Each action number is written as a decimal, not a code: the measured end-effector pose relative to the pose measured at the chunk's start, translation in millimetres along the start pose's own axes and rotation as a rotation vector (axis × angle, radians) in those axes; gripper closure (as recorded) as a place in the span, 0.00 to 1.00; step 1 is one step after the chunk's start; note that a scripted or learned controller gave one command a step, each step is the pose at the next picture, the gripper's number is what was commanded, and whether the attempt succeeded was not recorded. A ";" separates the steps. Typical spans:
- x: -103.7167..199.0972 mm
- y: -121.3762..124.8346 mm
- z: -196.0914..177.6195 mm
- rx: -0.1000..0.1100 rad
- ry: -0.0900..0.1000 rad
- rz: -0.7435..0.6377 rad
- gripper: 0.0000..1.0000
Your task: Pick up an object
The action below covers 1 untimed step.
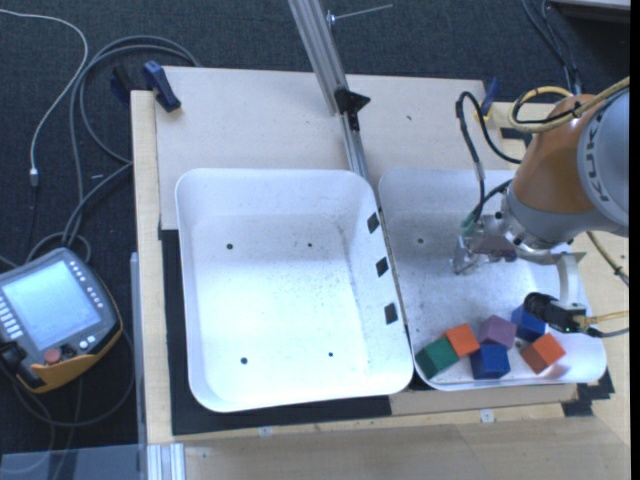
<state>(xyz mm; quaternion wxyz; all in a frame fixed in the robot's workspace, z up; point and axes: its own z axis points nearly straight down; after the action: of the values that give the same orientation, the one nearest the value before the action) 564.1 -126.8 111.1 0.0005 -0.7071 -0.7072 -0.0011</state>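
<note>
My gripper (pixel 463 261) hangs over the middle of the right bin (pixel 425 223), pointing down at its bare floor, with nothing visible between its fingers. Several blocks lie clustered at the bin's near edge: a green block (pixel 436 355), an orange block (pixel 462 340), a blue block (pixel 490 360), a purple block (pixel 497 331), another blue block (pixel 527 320) and an orange block (pixel 544 352) at the right. The blocks sit below and to the right of the gripper, apart from it.
The left bin (pixel 275 288) stands beside the right one, with a shared raised wall between them. A slanted metal rail (pixel 325 58) runs from the top down to the bins' junction. A teach pendant (pixel 50 313) lies off the bench at left.
</note>
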 end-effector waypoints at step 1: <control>43.2 -53.8 -87.2 -0.004 -0.001 -0.004 1.00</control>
<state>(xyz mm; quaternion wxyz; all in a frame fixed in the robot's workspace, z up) 510.2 -83.8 198.3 -0.0011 -0.7058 -0.7084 -0.0022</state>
